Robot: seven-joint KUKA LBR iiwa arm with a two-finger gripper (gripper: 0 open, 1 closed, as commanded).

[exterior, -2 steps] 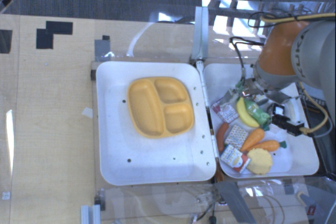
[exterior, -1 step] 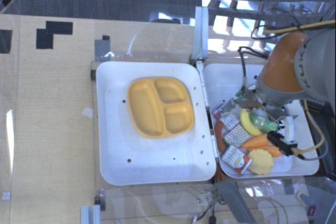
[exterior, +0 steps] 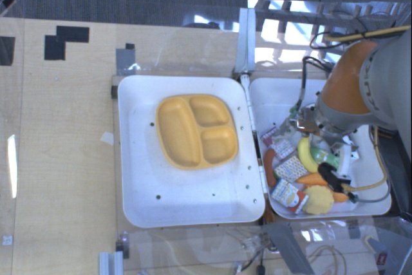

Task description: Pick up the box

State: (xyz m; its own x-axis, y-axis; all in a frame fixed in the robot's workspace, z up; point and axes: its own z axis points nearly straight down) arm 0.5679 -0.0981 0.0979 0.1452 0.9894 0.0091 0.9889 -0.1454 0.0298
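Right bin (exterior: 380, 203) holds the box (exterior: 287, 192), down-left of the jaws (exterior: 322, 150), whose spread I cannot tell.

Two bins sit side by side on the surface (exterior: 58, 138). The left bin (exterior: 138, 190) holds a divided tray (exterior: 196, 130) lying near its middle. The right bin (exterior: 277, 96) holds a crowded heap toward its front: a small box (exterior: 290, 169) beside a banana (exterior: 307, 156), another packet (exterior: 288, 194) in front of the box, and a lemon (exterior: 318, 201) at the front right. The arm (exterior: 367, 84) reaches over the right bin from the right.
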